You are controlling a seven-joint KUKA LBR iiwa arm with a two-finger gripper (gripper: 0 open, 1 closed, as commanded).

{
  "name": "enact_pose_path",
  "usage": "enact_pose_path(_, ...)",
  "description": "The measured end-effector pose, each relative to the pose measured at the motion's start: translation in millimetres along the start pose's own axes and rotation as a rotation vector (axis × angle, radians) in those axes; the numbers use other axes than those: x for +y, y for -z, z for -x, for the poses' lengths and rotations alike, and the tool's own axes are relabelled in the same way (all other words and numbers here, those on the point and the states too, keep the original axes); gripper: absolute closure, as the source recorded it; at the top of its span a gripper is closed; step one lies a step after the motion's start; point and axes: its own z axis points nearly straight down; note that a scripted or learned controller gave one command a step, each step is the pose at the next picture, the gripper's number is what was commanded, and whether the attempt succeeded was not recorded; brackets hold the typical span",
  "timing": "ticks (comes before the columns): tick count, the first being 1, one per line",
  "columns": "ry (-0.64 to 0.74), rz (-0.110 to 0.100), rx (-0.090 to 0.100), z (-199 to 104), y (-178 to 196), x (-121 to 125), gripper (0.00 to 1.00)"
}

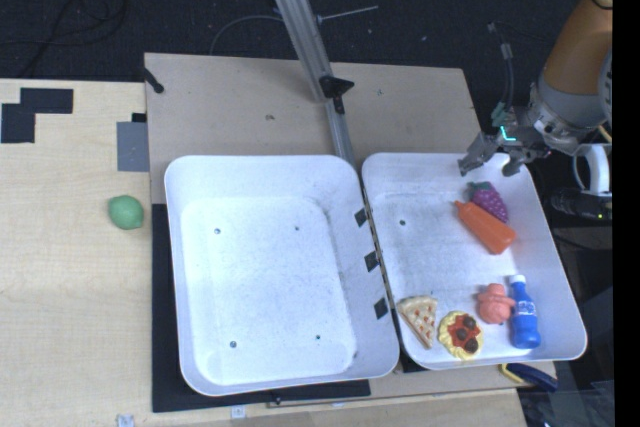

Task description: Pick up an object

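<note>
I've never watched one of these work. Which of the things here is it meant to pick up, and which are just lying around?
For the job, all in the right bin:
carrot
grapes
blue bottle
pink toy
pizza slice
round pizza
The hand hovers over that bin's far edge.

Just lying about:
green ball
metal rail
left bin

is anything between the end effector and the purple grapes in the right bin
Nothing visible stands between them. The end effector hangs at the right bin's upper right corner, and the purple grapes lie just below it in the picture, touching the carrot on their far side. The other toys sit at the bin's near edge.
</note>
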Motion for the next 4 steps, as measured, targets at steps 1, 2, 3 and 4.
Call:
enact_pose_path(1, 0.0, 0.0, 0.0, 0.0, -0.1, 0.0, 0.0)
enact_pose_path(2, 0.001, -0.005, 0.001, 0.3, -63.6, -1.6, 0.0)
enact_pose_path(3, 0.0, 0.005, -0.001, 1.1, -79.4, 0.4, 0.0)
enact_pose_path(4, 0.001, 0.001, -0.001, 0.8, -72.0, -0.7, 1.0)
